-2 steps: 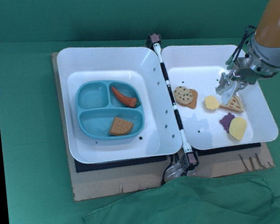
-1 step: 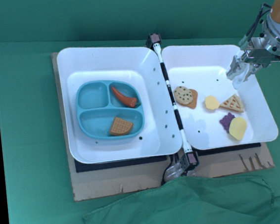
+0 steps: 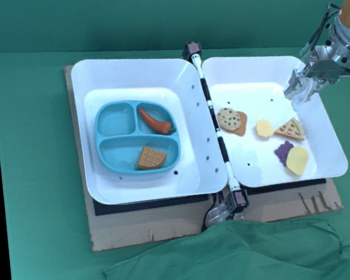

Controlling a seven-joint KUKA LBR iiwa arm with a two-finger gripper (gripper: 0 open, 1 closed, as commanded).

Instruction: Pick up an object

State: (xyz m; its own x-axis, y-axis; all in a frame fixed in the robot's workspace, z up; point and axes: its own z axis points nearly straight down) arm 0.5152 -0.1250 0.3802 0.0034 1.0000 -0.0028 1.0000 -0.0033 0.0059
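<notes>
The right bin (image 3: 249, 72) holds several toy foods: a chocolate-chip cookie (image 3: 229, 119) on a brown slice, a small yellow piece (image 3: 264, 128), a waffle wedge (image 3: 291, 129), purple grapes (image 3: 283, 151) and a pale yellow chip (image 3: 297, 161). My gripper (image 3: 302, 89) hangs over the bin's right rim, above and to the right of the waffle wedge. Its fingers are slightly apart and nothing sits between them.
The left bin (image 3: 94, 82) carries a blue divided plate (image 3: 111, 150) with an orange-red pepper (image 3: 155, 121) and a square waffle (image 3: 151, 158). A black-and-white hinge rod (image 3: 213, 117) runs between the bins. Green cloth (image 3: 237, 254) is bunched up at the front.
</notes>
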